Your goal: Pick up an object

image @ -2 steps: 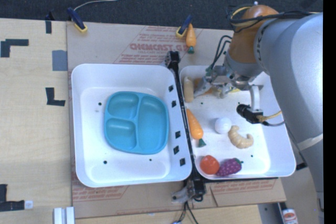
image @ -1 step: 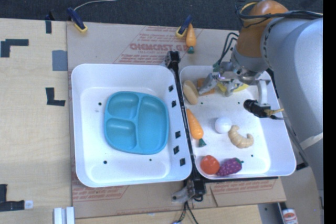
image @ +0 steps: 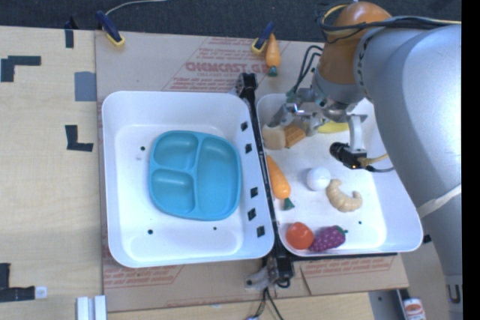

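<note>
the hand (image: 300,116) hangs low at the far left corner of the right bin (image: 390,232), right over a tan bread-like piece (image: 286,136); i can't tell whether it grips anything. that piece looks light, stiff and slightly slick, best pinched across its short sides. the arm (image: 420,86) reaches in from the right, wrist bent down.

A blue divided plate (image: 195,174) lies in the left bin (image: 120,161).

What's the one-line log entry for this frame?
arm: over right bin | gripper: low at far-left corner, above bread piece | grasp: unconfirmed | left bin: blue divided plate
</note>
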`<act>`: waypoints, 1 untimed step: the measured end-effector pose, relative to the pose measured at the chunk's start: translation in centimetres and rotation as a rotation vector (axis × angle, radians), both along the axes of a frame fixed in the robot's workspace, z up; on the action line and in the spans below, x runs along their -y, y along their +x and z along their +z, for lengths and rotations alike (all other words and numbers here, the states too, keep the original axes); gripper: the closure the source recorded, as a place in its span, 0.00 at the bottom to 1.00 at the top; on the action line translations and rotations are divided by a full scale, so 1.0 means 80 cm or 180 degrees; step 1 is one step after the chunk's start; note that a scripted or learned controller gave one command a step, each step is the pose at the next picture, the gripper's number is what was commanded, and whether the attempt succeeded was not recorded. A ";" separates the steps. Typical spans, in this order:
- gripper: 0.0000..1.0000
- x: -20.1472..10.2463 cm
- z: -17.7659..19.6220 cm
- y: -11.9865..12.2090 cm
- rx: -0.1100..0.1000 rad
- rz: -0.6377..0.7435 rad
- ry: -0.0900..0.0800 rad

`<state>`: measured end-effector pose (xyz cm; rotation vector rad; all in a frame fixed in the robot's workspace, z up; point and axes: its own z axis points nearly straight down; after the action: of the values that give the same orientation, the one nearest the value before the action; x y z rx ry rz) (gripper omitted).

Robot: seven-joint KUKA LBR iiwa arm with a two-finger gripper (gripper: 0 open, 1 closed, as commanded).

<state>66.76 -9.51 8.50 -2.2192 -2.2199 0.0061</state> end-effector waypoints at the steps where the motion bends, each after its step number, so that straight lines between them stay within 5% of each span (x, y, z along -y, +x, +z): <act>1: 0.00 0.000 0.000 0.001 0.0007 0.0003 -0.0002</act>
<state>66.81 -9.54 8.50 -2.2195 -2.2226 0.0044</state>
